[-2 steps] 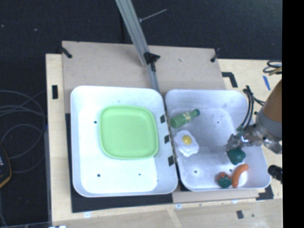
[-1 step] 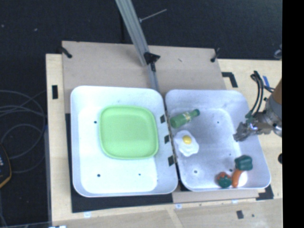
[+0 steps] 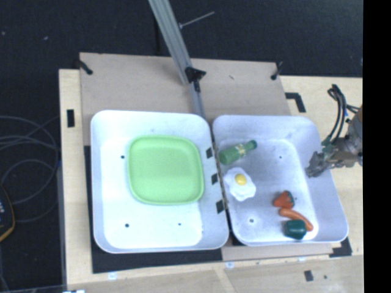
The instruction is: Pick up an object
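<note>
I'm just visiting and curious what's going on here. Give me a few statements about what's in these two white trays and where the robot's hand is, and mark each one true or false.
1. The green plate lies in the left bin. True.
2. The green bottle stands upright in the left bin. False: it lies on its side in the right bin.
3. The fried egg toy lies near the right bin's left wall. True.
4. The gripper holds the egg. False: it sits at the right bin's right rim, apart from every item.
5. The carrot is beside the bottle. False: it lies near the right bin's front right corner.
</note>
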Motion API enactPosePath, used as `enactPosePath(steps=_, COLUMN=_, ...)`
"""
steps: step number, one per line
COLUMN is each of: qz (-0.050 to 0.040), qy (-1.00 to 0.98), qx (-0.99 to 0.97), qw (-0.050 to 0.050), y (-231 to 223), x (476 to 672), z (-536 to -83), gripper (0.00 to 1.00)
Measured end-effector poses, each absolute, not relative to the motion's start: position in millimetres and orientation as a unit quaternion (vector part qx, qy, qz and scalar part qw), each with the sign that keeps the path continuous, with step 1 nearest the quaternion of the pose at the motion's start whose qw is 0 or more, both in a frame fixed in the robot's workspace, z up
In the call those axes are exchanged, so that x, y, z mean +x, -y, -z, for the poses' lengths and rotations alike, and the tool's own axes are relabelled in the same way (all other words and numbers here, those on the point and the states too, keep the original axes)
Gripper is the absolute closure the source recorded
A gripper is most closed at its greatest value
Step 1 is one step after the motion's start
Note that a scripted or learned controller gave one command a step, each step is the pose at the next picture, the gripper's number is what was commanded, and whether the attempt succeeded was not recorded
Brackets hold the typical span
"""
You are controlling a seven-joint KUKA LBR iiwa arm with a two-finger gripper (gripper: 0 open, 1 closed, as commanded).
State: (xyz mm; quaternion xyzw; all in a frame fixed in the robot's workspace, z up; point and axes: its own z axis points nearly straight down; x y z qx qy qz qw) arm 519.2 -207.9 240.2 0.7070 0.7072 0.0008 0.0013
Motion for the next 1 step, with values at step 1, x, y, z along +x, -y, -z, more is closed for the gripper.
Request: enactPosePath(steps=1, qz=-0.0008, qy=-0.708, qx=0.706, qw=0.000, y=159.2, x=528.9, z=-250.1, gripper=1.00)
